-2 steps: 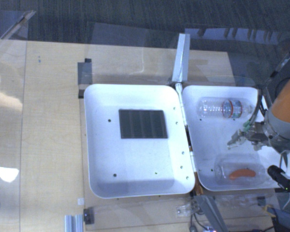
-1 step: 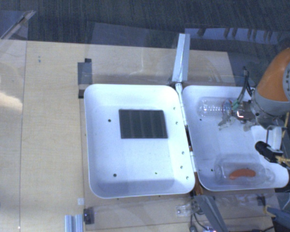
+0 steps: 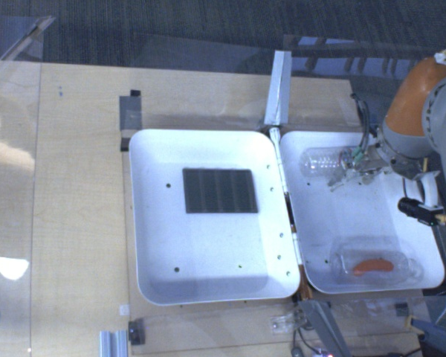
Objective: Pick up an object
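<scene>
the grey arm reaches in from the right, its orange band uppermost, wrist bent down and leftward. the jaws sit low, pointing left; their spread can't be made out.

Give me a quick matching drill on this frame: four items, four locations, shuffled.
Items:
1. dark ridged rectangle
2. clear bottle
3. clear container with an orange piece inside
4. gripper

Places:
A. right bin, near corner
B. left bin, middle
C. right bin, far side, by the bottle's end
D. right bin, far left part

Pairs: 1-B, 2-D, 3-A, 4-C
</scene>
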{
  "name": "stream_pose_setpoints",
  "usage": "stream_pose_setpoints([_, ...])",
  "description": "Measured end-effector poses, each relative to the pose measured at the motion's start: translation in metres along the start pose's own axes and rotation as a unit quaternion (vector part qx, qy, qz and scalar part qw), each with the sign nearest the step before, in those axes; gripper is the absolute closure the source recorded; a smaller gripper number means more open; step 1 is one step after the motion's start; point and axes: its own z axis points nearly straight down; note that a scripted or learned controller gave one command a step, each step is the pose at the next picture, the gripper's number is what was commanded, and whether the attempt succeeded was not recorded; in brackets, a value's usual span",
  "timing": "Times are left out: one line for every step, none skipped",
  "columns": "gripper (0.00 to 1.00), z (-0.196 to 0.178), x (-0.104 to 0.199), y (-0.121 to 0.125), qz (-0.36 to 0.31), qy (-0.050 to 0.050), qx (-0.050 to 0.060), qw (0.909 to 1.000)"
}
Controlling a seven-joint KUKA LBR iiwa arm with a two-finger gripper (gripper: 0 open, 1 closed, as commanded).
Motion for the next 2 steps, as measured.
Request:
stream_pose_setpoints([0.00, -0.0004, -0.0047, 0.0169, -0.038, 0.004, 0.023, 0.9990])
stream_pose_setpoints([0.00, -0.0046, -0.0100, 0.0132, -0.054, 0.008, 0.022, 0.9982])
